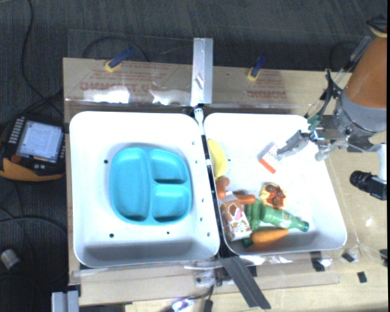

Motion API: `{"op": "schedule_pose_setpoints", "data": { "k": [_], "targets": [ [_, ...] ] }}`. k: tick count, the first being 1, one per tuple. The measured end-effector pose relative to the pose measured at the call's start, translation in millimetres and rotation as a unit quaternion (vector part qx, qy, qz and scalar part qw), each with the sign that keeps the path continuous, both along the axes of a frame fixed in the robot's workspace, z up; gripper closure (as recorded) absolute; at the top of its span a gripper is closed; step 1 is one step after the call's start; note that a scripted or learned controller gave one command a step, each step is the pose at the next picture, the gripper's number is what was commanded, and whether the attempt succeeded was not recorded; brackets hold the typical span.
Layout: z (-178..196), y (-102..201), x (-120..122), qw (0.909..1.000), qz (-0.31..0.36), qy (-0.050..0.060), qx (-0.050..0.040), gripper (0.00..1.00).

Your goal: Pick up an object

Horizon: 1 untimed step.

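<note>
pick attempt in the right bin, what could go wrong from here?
1. The pincer sits over bare floor in the right bin, apart from the toy pile, so closing here would likely grab nothing.
2. The bottle, carrot and carton lie packed and overlapping; a grasp there may drag a neighbour or slip.
3. The banana lies against the divider wall, leaving little room for a finger on that side.
</note>
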<state>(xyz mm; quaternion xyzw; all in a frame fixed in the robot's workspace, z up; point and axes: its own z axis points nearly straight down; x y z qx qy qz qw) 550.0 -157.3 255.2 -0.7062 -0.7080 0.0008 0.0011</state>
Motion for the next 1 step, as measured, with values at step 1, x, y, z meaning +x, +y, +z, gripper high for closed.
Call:
{"op": "schedule_pose_setpoints", "data": {
  "k": [1],
  "targets": [
    [-142.9,-50.8,45.3,0.9998,0.021,0.0,-0.0003,0.0]
  ]
}}
